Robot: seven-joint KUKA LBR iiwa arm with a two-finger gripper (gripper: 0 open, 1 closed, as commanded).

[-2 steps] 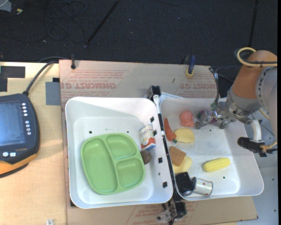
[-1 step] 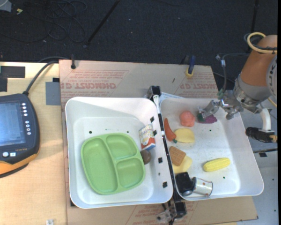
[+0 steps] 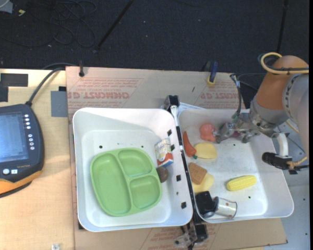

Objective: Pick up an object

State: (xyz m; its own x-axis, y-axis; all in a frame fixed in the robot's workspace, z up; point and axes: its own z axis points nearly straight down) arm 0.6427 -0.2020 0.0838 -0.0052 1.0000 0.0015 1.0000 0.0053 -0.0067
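Note:
My gripper (image 3: 225,133) is low in the right bin (image 3: 274,204), near its far edge, at the end of the grey arm with the orange band (image 3: 275,85). Just left of it lies a pink-red round object (image 3: 207,131), very close or touching; I cannot tell which. Other objects in this bin are a red chili (image 3: 188,145), a yellow lemon-like piece (image 3: 206,151), a brown waffle square (image 3: 197,173) resting on another yellow piece (image 3: 207,183), a corn cob (image 3: 241,182) and a black-and-silver cup (image 3: 217,207) lying on its side.
The left bin (image 3: 86,139) holds a green divided plate (image 3: 126,181), a small printed carton (image 3: 164,152) and a dark brown lump (image 3: 163,174) by the divider. A teach pendant (image 3: 13,142) lies on the bench at far left. A blue clamp (image 3: 213,73) stands behind the bins.

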